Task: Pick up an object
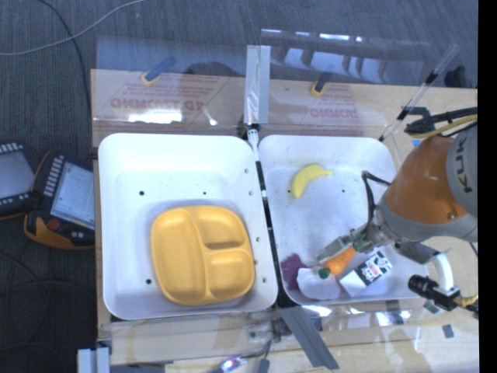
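Observation:
The right bin (335,208) holds a yellow banana (307,179) near its back. Along its front lie a purple object (291,269), a white crumpled item (318,286), a small orange carrot-like piece (339,265) and a black-and-white box (373,269). My gripper (345,249) reaches in from the right, low over the front of this bin. It is just above and touching or nearly touching the orange piece. The wrist and orange band hide the bin's right side.
A yellow divided plate (203,252) lies in the left bin (124,177). The ridge where the two bins meet (264,208) runs between them. A pendant device (58,200) rests on the floor at the left, off the bench.

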Motion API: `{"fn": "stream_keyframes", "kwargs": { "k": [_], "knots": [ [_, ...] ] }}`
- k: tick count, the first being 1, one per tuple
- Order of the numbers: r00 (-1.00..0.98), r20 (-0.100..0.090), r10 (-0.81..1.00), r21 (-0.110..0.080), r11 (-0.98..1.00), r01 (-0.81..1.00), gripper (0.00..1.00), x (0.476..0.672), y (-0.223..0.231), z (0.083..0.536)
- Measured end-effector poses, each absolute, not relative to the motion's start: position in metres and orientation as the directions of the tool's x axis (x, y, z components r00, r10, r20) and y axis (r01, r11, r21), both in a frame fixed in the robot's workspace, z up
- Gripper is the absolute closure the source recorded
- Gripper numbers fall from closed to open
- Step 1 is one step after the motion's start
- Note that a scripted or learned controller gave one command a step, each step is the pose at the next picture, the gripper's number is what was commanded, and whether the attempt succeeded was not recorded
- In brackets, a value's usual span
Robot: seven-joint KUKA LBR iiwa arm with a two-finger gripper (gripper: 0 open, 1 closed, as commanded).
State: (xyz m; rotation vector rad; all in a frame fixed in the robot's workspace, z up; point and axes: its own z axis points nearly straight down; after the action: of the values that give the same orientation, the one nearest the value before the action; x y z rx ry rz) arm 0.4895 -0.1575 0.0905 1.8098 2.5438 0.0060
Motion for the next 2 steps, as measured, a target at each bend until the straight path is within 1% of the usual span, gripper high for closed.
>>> {"fn": "stream_keyframes", "kwargs": {
  "k": [1,2],
  "knots": [
    [0.019,-0.006,1.0,0.017,-0.019,1.0,0.0,0.489,-0.142,0.09],
    [-0.282,-0.014,0.959,0.016,0.282,0.959,0.0,0.489,-0.11,0.091]
  ]
}}
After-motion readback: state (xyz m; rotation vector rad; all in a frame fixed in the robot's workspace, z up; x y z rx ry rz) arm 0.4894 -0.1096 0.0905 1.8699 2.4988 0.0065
